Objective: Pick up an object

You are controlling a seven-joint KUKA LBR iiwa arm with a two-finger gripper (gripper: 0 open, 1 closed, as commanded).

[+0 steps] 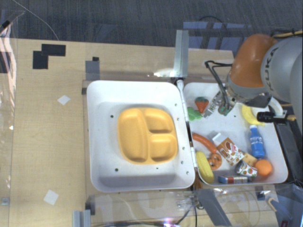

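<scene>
The gripper (221, 105) hung low over the upper part of the right bin (283, 174), its metal fingers pointing down and toward the left. Whether they stood apart or together could not be told at this size, and nothing showed between them. Just to its left lay a toy strawberry (202, 103), red with a green top, and below that a green leafy piece (194, 113) against the bin's left wall. These were the nearest candidates for the pick.

To do the step well, the gripper would probably need to settle on one item and centre over it before descending; the strawberry sat close to the green piece and to the wall, so a straddle along its free sides looked safer than one that pushed into the neighbours.

Farther out lay a yellow banana (251, 115), partly under the arm, a blue bottle (257, 143), an orange ball (264, 167), a printed snack box (230, 152), a red sausage (204, 140), a pretzel (214, 160) and a corn cob (203, 163). The left bin (99, 136) held a yellow divided tray (147, 135).

The arm's grey and orange body covered the right bin's upper right corner. Small items at the lower edge were too jumbled to name.
</scene>
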